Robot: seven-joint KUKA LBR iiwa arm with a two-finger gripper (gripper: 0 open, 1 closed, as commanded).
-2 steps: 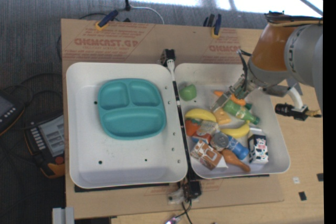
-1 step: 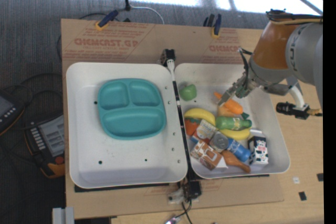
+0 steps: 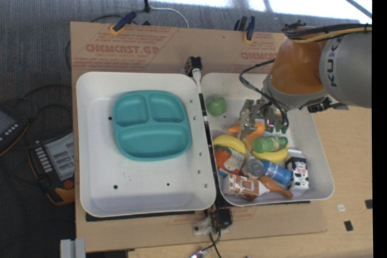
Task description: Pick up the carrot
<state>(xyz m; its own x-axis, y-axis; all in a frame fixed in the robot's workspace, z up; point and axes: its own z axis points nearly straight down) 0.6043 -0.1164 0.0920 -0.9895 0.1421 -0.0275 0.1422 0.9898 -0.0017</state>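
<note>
Lying orange and slim in the right bin [image 3: 323,181], the carrot [image 3: 253,129] sits under our hand [image 3: 254,119]; we cannot tell whether the hand grips it. Beside it lie a banana [image 3: 233,143] and a green ball [image 3: 216,106]. The left bin [image 3: 91,130] holds a teal tray [image 3: 151,124].

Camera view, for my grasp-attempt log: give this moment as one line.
gripper: low in right bin | at orange carrot | grasp unconfirmed | teal tray: left bin
</note>
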